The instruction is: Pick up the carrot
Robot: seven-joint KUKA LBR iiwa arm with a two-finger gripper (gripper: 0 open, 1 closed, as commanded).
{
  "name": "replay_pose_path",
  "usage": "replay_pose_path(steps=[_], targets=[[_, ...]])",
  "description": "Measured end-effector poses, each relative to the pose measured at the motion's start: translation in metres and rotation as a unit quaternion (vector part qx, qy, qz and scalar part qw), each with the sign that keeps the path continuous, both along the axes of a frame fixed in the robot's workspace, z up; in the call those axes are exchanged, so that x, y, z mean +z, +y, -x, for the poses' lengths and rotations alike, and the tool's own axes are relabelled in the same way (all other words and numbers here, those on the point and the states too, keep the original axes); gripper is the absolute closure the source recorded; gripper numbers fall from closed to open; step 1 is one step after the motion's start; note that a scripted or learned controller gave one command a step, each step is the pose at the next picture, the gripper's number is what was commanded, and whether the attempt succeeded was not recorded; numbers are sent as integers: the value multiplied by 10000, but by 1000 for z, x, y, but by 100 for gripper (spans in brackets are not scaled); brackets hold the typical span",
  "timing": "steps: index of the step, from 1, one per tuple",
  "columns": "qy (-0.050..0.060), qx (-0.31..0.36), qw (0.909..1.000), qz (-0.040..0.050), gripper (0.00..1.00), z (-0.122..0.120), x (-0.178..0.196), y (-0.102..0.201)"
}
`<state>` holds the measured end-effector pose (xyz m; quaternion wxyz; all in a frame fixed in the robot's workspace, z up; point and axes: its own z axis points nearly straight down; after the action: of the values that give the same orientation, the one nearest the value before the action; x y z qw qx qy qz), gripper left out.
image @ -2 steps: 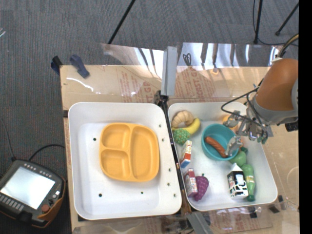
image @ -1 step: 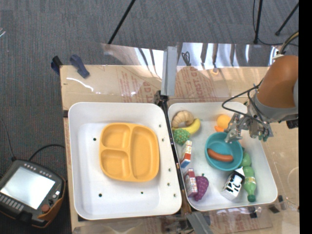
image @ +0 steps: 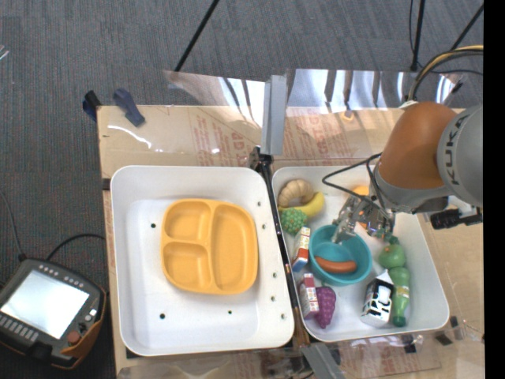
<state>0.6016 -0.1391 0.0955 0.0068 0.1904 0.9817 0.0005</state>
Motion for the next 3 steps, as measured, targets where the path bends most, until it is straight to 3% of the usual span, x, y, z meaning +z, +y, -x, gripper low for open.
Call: replay_pose_path(steps=[1, 2, 3], targets=[[65, 4, 10000, -12, 0, 4, -8, 1], [52, 1688, 9856, 2, 0, -37, -7, -46], [25, 1690, 9856, 5, 100, -39, 6, -46]])
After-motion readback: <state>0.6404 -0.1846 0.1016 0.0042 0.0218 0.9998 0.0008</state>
